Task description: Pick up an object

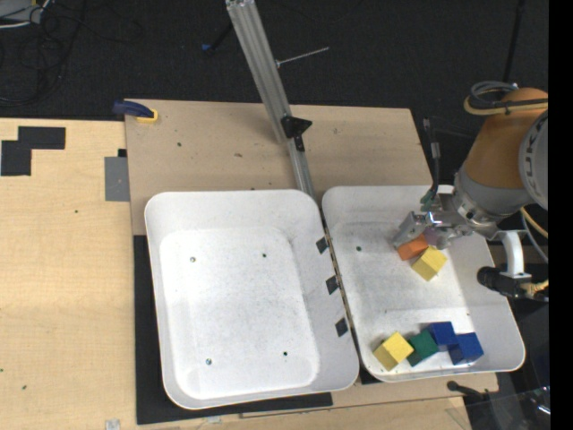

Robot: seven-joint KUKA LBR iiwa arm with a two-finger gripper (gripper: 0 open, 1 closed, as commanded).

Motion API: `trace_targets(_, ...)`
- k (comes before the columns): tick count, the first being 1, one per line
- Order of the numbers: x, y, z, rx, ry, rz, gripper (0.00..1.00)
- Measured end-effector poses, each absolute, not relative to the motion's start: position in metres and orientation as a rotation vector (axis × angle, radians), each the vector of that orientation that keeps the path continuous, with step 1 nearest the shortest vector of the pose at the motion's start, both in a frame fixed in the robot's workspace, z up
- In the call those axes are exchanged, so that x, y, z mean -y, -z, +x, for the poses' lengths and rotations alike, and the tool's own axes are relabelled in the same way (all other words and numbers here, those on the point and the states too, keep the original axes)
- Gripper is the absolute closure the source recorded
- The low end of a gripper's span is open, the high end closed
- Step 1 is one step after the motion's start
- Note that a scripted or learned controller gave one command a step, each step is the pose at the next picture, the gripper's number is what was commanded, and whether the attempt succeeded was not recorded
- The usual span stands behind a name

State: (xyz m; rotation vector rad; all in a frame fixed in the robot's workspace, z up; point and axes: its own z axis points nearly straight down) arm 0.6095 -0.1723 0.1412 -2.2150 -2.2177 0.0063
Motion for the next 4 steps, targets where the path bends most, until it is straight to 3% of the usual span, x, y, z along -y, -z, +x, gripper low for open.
trace_targets(1,0.173,-0.109,0.610,2.220,-0.001,-2.222,0.00)
trace_targets(2,0.174,-0.117,0.609,2.214,-0.002,-2.225,1.00)
trace_targets(4,0.167,-0.217,0.601,2.225,0.003,-2.222,1.00)
